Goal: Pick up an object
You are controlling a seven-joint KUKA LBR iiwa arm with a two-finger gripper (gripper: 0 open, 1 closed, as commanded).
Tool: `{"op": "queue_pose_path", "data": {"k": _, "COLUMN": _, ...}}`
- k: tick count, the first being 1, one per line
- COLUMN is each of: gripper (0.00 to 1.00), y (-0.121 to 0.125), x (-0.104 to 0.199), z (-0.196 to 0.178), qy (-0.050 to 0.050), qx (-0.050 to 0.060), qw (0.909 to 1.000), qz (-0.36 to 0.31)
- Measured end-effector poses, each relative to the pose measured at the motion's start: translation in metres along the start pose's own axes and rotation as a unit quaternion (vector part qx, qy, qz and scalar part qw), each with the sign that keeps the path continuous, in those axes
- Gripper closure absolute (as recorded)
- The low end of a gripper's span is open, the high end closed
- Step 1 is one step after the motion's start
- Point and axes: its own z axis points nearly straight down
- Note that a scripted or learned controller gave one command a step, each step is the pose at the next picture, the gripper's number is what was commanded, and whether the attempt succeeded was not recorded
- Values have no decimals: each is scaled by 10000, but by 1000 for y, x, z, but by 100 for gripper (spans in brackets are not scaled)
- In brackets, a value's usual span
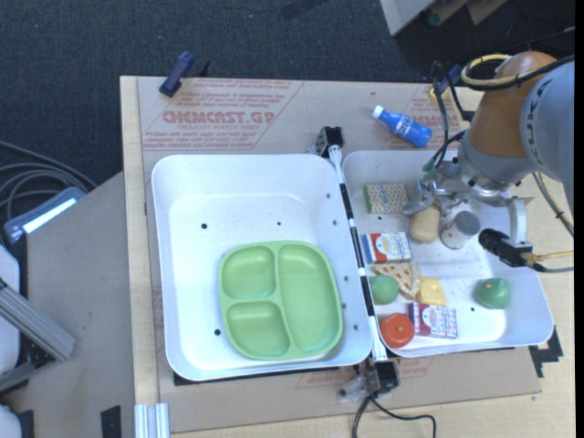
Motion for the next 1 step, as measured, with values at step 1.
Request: {"op": "queue_pose_path", "data": {"k": 1, "gripper": 100, "y": -12, "x": 84, "z": -91, "qy": 4, "qx": -16, "qw": 10000, "qz": -14}}
